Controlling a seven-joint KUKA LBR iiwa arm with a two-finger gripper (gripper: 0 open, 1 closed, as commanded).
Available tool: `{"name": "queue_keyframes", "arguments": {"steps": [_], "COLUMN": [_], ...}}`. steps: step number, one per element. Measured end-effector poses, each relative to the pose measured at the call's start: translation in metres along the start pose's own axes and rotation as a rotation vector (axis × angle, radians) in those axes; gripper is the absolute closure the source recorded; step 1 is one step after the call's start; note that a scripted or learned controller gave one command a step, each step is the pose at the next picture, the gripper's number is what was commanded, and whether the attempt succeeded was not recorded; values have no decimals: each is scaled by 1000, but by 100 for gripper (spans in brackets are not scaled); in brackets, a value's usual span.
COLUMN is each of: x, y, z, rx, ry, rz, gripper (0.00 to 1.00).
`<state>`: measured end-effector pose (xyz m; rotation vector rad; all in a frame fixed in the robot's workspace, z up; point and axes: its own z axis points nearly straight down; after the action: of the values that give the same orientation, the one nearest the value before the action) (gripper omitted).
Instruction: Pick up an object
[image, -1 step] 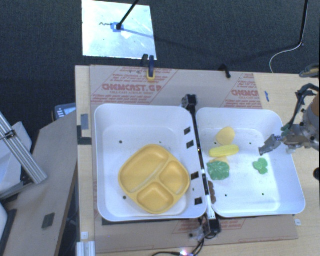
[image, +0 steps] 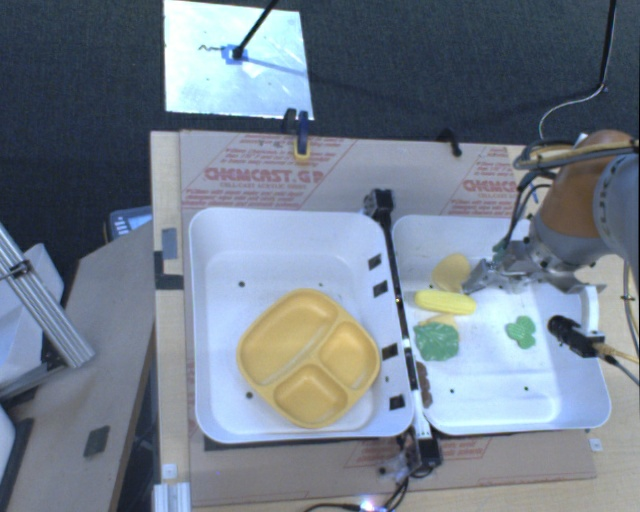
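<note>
Nearest the camera lay one yellow plastic tray, smooth and rounded, moulded into three compartments, resting flat in the left bin, well off to the left of the jaws. Two shallow white bins sat side by side on the tabletop, a brown board printed with red letters. The right bin held four small pieces. One pale yellow rounded piece sat just left of the jaws. One bright yellow oblong piece, smooth like a toy corn cob, lay just below and left of them. One green leafy lump with a crinkled surface lay farther below that. One smaller green ruffled piece lay below and to the right of the jaws. The jaws hung low over the right bin near the two yellow pieces; I could not tell how far apart they stood, and nothing was seen between them.
</note>
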<state>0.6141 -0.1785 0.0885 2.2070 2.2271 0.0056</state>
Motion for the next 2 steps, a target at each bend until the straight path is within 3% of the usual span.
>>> {"name": "queue_keyframes", "arguments": {"steps": [1,2], "x": [48,49], "y": [57,18], "z": [3,4], "rx": [-1,8], "ry": [3,2], "rz": [-1,8], "gripper": [0,0]}}
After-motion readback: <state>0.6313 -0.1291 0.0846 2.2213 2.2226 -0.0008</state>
